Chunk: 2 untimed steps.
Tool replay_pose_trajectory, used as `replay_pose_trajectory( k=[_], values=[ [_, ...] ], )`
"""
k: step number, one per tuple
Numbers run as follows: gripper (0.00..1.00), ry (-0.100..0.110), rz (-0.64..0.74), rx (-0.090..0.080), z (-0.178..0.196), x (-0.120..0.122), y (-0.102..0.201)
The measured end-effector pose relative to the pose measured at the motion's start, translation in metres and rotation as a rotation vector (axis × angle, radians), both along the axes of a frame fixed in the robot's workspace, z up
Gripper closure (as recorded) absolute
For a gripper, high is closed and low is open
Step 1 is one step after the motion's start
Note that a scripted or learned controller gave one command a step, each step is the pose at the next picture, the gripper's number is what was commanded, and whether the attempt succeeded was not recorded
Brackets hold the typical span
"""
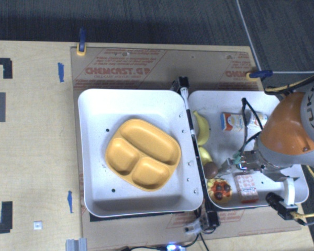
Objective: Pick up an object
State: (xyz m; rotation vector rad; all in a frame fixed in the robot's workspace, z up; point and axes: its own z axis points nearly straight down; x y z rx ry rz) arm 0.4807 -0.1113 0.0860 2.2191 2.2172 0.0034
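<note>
The arm comes in from the right and bends down over the right bin. Its orange band sits above the wrist, and the wrist points down and to the left, toward the bin's middle. The gripper is low inside this bin, partly hidden by the wrist and by black cables — I cannot tell its state, and nothing is clearly seen held in it.

Several things lie in the right bin. A small white carton with an orange print lies near the far wall, with its long axis running left to right. A yellow banana-like piece lies along the left wall, its long axis going from far to near, and a second yellow piece is just below it. A dark brown round thing lies just beside the gripper. A packet with colourful fruit print and a white-and-red packet lie by the near wall, side by side.

The left bin holds a yellow divided tray, tilted diagonally.
</note>
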Motion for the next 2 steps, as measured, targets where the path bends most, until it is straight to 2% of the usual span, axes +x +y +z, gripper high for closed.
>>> replay_pose_trajectory(
  k=[1, 2],
  values=[
    [1.00, -0.007, 0.000, -0.002, 0.0109, 0.0022, -0.0004],
    [0.00, -0.007, 0.000, -0.002, 0.0109, 0.0021, -0.0004]
  ],
)
